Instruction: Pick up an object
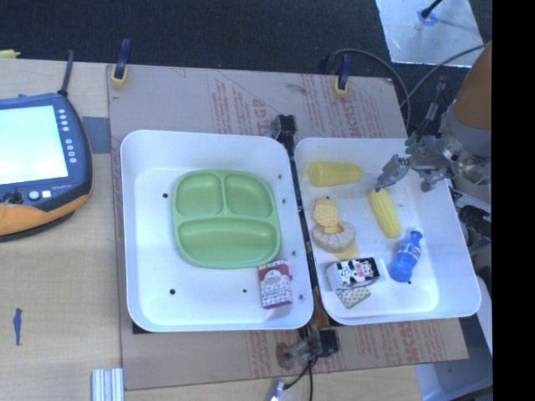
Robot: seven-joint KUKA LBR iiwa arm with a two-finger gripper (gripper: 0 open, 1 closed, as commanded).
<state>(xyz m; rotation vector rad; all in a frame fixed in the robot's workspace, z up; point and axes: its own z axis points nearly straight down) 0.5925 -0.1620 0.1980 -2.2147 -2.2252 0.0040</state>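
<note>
My gripper (407, 179) hangs over the back right part of the right bin (435, 303), open, with nothing between its fingers. A yellow corn cob (385, 213) lies just below and left of it, apart from the fingertips. A yellow block (334, 173) sits at the bin's back left. A blue bottle (405, 257) lies toward the front right. A round cracker (326, 214) rests on a cream pastry (333, 237). A cow-patterned box (355, 271) lies near the front, with a small wedge (353, 297) in front of it.
The left bin (142, 224) holds a green divided plate (226, 218) and a small red carton (276, 284) at its front right. A tablet controller (38, 153) lies on the bench at far left. Cables run behind the right bin.
</note>
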